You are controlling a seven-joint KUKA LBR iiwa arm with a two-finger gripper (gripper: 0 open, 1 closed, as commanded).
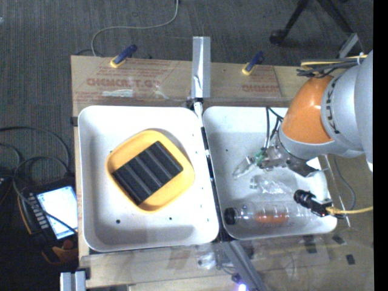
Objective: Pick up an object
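- Camera view, slanted down on a bench with two white bins side by side.
- Left bin: yellow tray with black ribbed insert, lying near centre, turned at an angle.
- Right bin: clear bottle with black cap, on its side along the near wall, cap toward the divider; something orange inside.
- Also right bin: crumpled clear plastic mid-bin, just above the bottle.
- Arm reaching in from right, orange band over right bin's far corner.
- Gripper low over the clear plastic; finger state not discernible, nothing seen held.
- Blue-and-yellow clamps on bench's far edge.
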